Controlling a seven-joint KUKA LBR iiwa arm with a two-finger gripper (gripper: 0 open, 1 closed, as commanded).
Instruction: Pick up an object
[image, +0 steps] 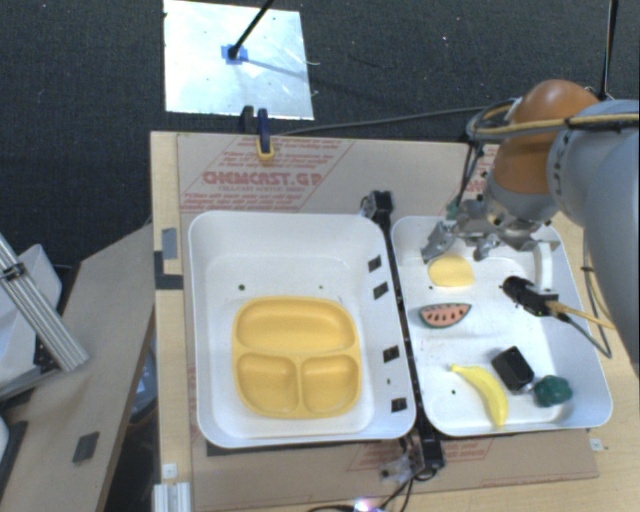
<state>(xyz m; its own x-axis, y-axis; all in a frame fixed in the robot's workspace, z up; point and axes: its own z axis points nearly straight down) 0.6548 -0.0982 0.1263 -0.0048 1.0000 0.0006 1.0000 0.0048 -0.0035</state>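
Even, bright overhead light — the two white bins (300, 235) come close to washing out, with soft, short shadows under their contents. A metallic sheet (237, 60) at top glares pale. The picture is slightly grainy and soft — fine detail blurs.

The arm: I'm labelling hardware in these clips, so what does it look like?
The arm is smooth, rounded and light grey, with a glossy orange band above the wrist. Thin cables loop around that band. Below it sits a grey metal gripper with angular parts.
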